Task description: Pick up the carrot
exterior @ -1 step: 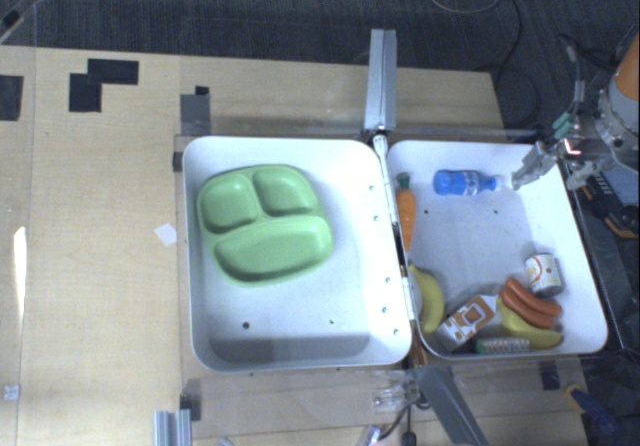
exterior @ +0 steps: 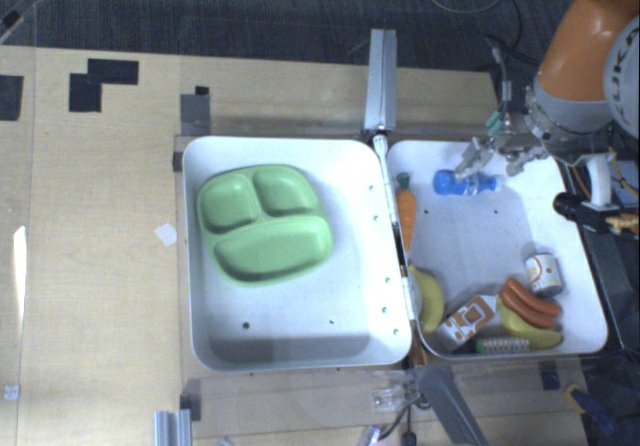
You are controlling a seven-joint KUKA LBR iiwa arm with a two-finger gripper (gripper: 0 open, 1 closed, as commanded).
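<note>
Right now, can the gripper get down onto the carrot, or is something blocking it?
Probably yes. The carrot lies uncovered against the right bin's left wall, which may crowd one finger. The gripper hovers by the blue bottle, with bare floor between.

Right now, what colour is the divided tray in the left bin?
Light green: the divided tray shows best in the camera view, lying in the left bin.

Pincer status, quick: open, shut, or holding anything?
Pincer: cannot be told; it sits over the blue bottle in the right bin, apart from the carrot at that bin's left wall.
</note>
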